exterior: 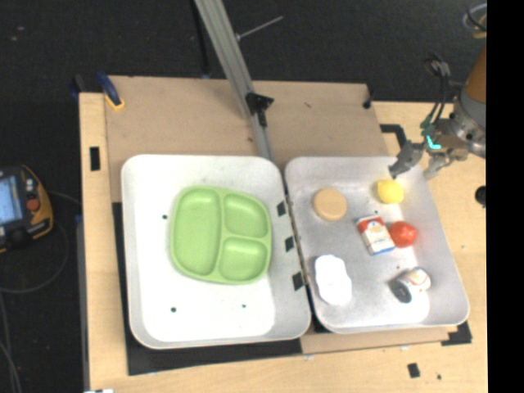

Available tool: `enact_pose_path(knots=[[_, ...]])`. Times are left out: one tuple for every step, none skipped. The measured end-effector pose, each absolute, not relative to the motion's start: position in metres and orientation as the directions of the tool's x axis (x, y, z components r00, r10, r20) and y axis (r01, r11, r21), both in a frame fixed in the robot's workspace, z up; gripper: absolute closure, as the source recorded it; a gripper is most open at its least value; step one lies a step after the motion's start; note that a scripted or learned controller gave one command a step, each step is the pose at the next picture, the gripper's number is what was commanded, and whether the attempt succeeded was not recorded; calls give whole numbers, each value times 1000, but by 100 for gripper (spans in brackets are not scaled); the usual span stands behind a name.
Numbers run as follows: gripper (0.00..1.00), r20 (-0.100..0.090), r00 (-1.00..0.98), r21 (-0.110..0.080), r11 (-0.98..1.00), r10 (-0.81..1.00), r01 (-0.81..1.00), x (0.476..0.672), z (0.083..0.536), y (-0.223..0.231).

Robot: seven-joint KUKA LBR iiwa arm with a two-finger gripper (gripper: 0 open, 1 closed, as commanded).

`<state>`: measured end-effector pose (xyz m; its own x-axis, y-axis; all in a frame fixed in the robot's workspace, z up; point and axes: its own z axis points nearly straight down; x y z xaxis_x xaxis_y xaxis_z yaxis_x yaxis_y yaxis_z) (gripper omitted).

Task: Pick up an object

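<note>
Hovering open and empty at the right bin's (pixel 442 244) far corner, the tool (pixel 416 164) sits just above the yellow ball (pixel 390 191); nothing is lifted yet.

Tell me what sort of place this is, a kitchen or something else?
Most likely a robotics lab bench, not a kitchen. A robot gripper hangs over two shallow white bins on a plywood board, and the items, such as a green divided plate, look like toy props.

Matt green plastic tray (pixel 220 235); smooth white plastic bins (pixel 147 219); pale wooden bench (pixel 188 117); brushed metal rail (pixel 225 43)
</note>
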<state>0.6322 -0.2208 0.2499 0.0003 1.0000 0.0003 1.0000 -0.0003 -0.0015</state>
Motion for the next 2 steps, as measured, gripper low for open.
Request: enact_pose_path(knots=[[0, -1, 0, 3, 0, 1000, 1000, 633, 252, -221], [0, -2, 1, -4, -1, 1000, 1000, 630, 190, -226]])
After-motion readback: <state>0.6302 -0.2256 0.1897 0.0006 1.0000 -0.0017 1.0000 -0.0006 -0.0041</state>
